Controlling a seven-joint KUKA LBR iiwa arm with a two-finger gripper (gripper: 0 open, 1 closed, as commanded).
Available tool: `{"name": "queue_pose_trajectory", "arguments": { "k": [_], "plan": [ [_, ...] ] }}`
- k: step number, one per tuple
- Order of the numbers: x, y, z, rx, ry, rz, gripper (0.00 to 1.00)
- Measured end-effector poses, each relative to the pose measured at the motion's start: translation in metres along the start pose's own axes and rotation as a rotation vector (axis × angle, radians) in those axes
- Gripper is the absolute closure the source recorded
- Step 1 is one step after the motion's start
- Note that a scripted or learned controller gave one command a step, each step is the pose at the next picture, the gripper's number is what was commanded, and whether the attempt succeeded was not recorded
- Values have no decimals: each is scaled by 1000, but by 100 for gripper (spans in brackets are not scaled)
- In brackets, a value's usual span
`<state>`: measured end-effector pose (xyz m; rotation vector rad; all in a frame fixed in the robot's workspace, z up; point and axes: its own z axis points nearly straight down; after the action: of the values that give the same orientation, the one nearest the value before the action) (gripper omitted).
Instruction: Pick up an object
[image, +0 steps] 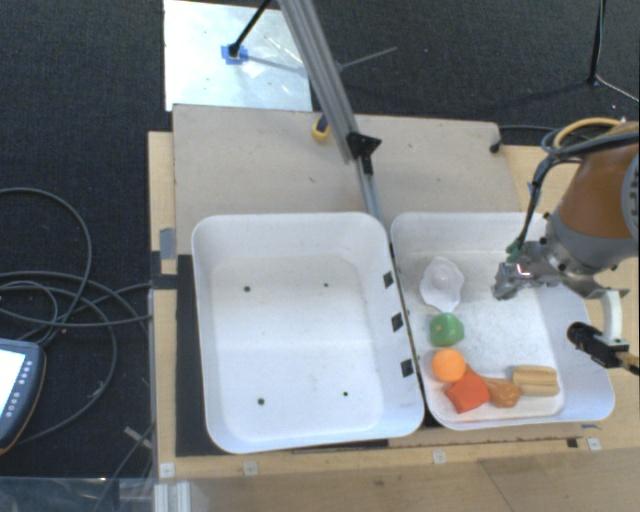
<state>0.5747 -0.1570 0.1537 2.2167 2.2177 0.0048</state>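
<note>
**Objects lying beside the gripper in the right bin**

Objects are sitting left of and below the gripper (505, 283), which is hovering over the right bin (600, 400): clear cup (441, 283), green ball (446, 327), orange ball (449, 365), red block (467, 392), bread roll (535, 379). Whether the gripper is spread or closed, I cannot tell.
</note>
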Motion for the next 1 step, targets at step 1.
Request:
{"name": "queue_pose_trajectory", "arguments": {
  "k": [1],
  "plan": [
    [-1, 2, -54, -1, 0, -4, 100]
  ]
}}
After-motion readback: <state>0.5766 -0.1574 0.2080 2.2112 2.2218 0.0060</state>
